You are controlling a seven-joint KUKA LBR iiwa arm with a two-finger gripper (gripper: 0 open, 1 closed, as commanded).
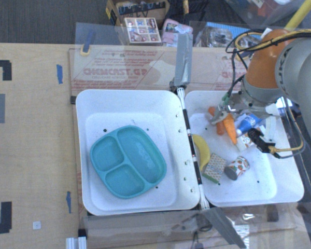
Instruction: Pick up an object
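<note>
My gripper [220,119] hangs low in the right bin [259,191], at its upper middle, right over an orange carrot-shaped piece [230,130]. The metal fingers touch or straddle the carrot's upper end, and I cannot make out how wide they stand. A blue and white tube [247,124] lies just right of the carrot, partly under the wrist. A yellow banana [200,150] lies along the bin's left wall. A speckled sponge block [214,167] and a small strawberry-print can [237,167] sit lower in the bin.
The left bin [93,108] holds a teal divided plate [127,161]. A black cable with a yellow end [267,145] loops over the right bin's right side. Boxes and clutter lie behind the bins.
</note>
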